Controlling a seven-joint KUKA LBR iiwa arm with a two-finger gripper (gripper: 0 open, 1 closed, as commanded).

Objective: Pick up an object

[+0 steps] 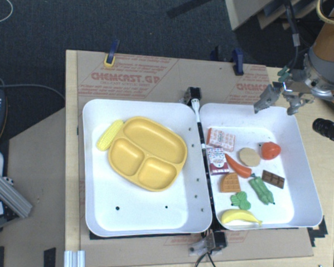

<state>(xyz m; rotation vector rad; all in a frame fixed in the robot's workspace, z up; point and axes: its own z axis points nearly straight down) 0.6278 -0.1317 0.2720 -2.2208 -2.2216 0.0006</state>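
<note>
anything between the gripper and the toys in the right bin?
Nothing visible. The open two-finger gripper hangs above the far rim of the right white bin. The red tomato toy and round tan cookie lie nearest, uncovered.

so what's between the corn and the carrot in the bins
In the camera view, the yellow divided tray and the snack packet lie between the corn and the carrot.

Arm [329,46] cut off at the top-right corner, snack packet [221,138] print too small to read (red-and-white wrappers).
</note>
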